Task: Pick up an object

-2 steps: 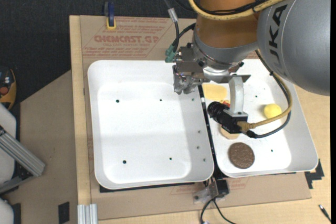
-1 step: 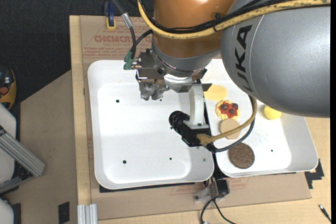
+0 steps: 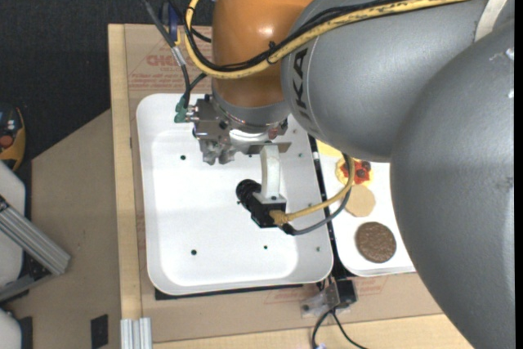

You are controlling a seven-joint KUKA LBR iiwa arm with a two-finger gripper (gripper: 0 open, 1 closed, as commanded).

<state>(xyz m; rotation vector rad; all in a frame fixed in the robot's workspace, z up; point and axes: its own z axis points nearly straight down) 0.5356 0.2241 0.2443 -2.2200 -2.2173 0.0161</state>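
Brown disc point(image 3: 377, 242) lies in the right-hand bin point(image 3: 347, 256), near a tan disc point(image 3: 360, 201). Your gripper point(image 3: 214, 151) hangs over the left-hand bin point(image 3: 188, 212), well apart from both, and you can't make out whether it is spread or closed.

You saw a white left bin point(image 3: 176, 208), a speckled dark-brown disc point(image 3: 377, 242), a pale tan disc point(image 3: 360, 201) and a grey, orange-banded arm point(image 3: 425, 53).

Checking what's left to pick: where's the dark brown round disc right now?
In the camera view, the dark brown disc lies in the bin on the view's right, near its front edge, just below a paler tan disc.
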